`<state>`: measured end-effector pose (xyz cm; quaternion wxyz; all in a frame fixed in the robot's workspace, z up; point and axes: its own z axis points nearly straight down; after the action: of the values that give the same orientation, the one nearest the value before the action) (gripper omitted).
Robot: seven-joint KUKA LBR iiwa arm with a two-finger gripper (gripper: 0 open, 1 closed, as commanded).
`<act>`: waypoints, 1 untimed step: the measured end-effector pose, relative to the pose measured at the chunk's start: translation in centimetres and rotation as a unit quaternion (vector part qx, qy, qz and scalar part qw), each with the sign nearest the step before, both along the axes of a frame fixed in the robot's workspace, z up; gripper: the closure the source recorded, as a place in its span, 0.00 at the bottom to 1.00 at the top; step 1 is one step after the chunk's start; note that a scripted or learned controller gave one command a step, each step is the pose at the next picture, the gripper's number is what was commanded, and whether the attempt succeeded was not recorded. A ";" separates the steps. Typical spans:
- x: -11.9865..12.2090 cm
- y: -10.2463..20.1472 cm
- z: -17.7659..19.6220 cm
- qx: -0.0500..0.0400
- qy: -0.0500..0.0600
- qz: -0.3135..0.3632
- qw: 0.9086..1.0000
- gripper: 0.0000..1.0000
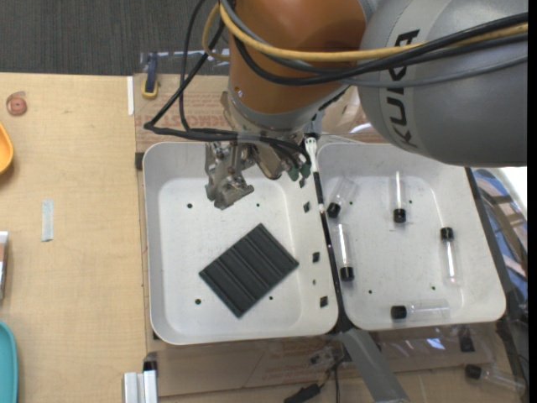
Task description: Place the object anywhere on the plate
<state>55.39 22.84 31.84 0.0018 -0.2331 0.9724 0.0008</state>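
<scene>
Gripper over left bin, dark ribbed plate below it.

The plate (249,270) is a flat, dark grey rectangle with ridges running along its length, lying turned at an angle on the floor of the left bin (168,309), a shallow white tray with rounded corners. Clear plastic tubes with black caps (399,198) lie scattered in the right bin (478,300). The metal gripper (225,193) hangs above the left bin's far end, apart from the plate; whether its jaws are parted or closed cannot be told.

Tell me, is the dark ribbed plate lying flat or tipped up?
Flat. The dark ribbed plate lies on the left bin's floor, turned diagonally.
</scene>
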 end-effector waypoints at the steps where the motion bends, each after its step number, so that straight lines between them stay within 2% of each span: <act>1: -2.1 -6.1 -0.4 0.000 0.000 0.148 0.989 1.00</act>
<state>53.31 16.75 31.49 0.0014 -0.3745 0.9272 0.0006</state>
